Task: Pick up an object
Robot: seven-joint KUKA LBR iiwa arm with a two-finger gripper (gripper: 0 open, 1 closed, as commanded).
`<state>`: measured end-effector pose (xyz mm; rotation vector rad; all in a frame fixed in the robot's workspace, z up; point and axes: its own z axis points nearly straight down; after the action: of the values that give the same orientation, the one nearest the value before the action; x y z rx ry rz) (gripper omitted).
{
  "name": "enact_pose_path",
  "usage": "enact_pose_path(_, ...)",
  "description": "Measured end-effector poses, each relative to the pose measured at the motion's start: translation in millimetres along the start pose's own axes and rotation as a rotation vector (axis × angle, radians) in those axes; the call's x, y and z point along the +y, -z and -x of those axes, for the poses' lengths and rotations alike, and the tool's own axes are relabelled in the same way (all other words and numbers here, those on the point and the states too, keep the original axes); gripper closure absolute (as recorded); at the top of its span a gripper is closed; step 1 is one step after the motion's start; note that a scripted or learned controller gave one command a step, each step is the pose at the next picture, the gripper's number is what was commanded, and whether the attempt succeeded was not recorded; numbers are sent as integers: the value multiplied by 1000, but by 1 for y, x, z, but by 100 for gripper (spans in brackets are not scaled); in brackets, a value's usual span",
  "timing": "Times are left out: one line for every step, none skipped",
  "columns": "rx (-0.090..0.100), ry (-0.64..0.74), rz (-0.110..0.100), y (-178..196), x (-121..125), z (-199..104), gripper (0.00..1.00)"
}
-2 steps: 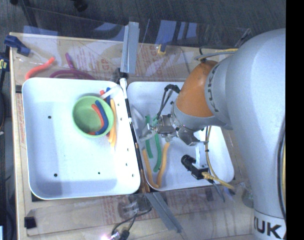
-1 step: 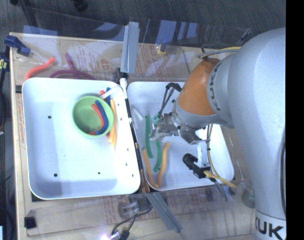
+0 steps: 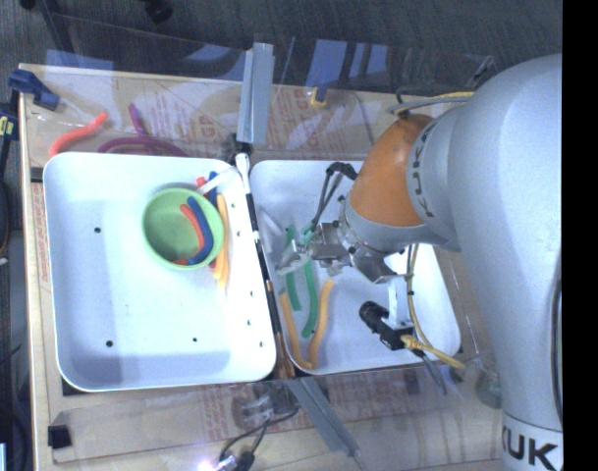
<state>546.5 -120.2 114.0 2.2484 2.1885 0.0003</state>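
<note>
My gripper (image 3: 299,251) is low in the right bin (image 3: 431,346), near its left wall, below the arm's orange band (image 3: 392,180). Directly beneath and beside it lie green strips (image 3: 297,285). A curved orange stick (image 3: 324,312) lies just to their right, and another orange stick (image 3: 291,337) runs along the bin's left wall. From this angle the wrist hides what is under the gripper. Nothing is visibly lifted off the bin floor.
The left bin (image 3: 102,312) holds a green bowl (image 3: 176,229) with red and blue curved pieces inside and an orange stick (image 3: 222,248) at its right side. A black connector (image 3: 380,324) with a yellow cable hangs off the arm over the right bin. Loose red and purple pieces (image 3: 132,143) lie behind the left bin.
</note>
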Motion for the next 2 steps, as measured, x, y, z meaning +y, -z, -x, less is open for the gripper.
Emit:
enact_pose_path(-1, 56, 5, -19, -22, 50, 0)
enact_pose_path(7, 62, 0, -9, -21, 47, 100)
